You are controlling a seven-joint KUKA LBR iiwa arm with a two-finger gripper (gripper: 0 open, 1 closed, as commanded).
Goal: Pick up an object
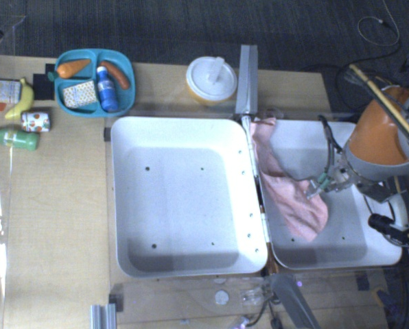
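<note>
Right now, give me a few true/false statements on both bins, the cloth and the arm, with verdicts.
1. The crumpled pink cloth lies in the right shallow white bin. True.
2. The left shallow white bin holds a banana. False: the yellow banana lies on the bench, beside the bins.
3. The two-finger gripper is at the cloth's right edge. True.
4. The teal divided tray sits inside the right bin. False: it is on the bench above the left bin.
5. The cloth drapes over the right bin's left wall. True.
</note>
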